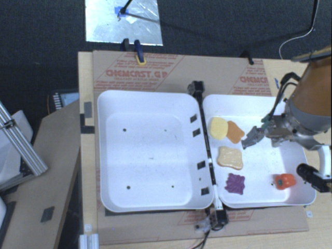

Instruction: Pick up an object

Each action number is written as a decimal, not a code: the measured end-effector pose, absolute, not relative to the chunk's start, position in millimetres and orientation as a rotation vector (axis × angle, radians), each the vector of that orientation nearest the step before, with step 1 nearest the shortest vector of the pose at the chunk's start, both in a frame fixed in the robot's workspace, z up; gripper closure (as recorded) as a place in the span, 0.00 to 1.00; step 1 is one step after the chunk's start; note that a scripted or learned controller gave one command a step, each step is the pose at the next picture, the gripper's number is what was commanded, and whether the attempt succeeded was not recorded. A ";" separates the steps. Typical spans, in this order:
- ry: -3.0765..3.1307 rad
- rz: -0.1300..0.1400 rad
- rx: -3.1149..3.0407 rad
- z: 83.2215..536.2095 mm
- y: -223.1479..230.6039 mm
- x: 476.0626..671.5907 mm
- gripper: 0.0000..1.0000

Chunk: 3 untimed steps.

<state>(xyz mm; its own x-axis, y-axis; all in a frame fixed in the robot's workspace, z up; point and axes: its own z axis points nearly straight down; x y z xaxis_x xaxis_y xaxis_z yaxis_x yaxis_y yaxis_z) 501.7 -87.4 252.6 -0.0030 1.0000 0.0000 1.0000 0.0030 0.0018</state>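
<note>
We count 2 white bins on the bench. The left bin (150, 149) has nothing for us to grasp; the right bin (259, 100) carries 5 small items. These are a yellow piece (218, 128) touching an orange piece (236, 132), a tan toast-shaped piece (230, 158) just below them, a purple piece (235, 183) near the front wall, and a red and orange piece (284, 181) at the front right.

The gripper (251, 138) sits above the right bin, just right of the orange piece and above the toast-shaped piece. Nothing shows between its tips. We cannot tell whether they are spread or closed; the tip is small and dark.

We judge the step to be the approach to a pick. The toast-shaped piece looks like the better target: it lies apart from its neighbours. The yellow and orange pair touch, so a descent there risks nudging 1 while closing on the other. We would centre over 1 item and descend straight.

Writing: the cardboard sheet (171, 69) under the bins reads "CHEMCAST GP" in red, printed twice.
</note>
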 end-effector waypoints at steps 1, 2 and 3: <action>2.225 0.005 2.213 263.6 -87.4 502.7 1.00; 2.235 0.018 2.201 348.4 13.9 487.8 1.00; 2.223 0.023 2.206 470.0 62.4 487.7 1.00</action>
<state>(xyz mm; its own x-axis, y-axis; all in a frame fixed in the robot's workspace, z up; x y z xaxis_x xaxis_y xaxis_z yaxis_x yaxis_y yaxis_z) 487.7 62.4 470.0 -0.0079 1.0000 0.0034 0.9998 0.0078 0.0174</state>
